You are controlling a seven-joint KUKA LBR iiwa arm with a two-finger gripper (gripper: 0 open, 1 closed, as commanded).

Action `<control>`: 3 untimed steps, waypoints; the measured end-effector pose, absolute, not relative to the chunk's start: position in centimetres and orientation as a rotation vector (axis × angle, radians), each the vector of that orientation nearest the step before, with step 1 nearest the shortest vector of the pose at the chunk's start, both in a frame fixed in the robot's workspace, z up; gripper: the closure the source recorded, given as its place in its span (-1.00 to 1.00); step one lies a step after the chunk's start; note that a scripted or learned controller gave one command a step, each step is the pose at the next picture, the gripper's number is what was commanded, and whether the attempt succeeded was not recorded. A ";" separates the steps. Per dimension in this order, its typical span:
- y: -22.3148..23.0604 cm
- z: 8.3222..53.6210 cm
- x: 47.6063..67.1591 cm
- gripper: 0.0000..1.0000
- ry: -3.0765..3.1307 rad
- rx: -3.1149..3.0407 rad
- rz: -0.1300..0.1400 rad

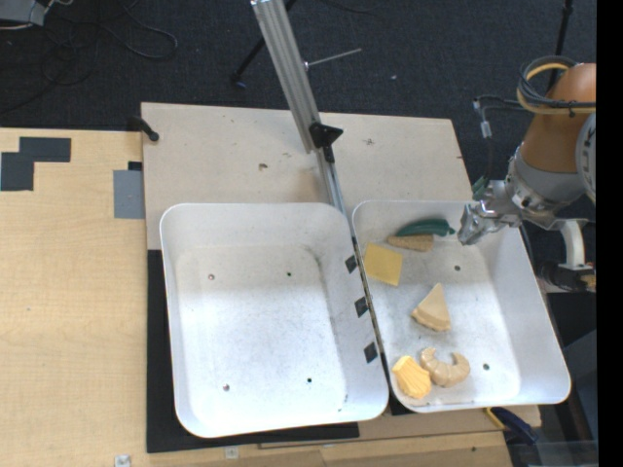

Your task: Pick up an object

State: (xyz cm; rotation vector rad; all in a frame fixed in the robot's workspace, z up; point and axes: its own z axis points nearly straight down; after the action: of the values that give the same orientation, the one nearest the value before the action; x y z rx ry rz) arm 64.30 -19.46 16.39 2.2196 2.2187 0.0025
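The right bin (526,358) holds a dark green brush-like item with a tan base (421,233) near its far edge. A yellow square block (384,264) lies by the divider. A cream wedge (433,309) rests mid-bin. A yellow lump (412,377) and a beige curled piece (446,366) sit at the near edge. My gripper (474,225) hangs over the bin's far right corner, just right of the green item. Nothing shows between its fingers.
The left bin (258,314) sits beside the right one. A grey aluminium post (294,86) slants up from the divider between the bins. The arm's orange band (569,86) and cables are at the right edge.
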 end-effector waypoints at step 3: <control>-13.7 21.7 64.1 1.00 2.229 2.219 0.000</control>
State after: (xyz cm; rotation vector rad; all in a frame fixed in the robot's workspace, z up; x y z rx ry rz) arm 64.07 -13.72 21.72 2.2192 2.2287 -0.0004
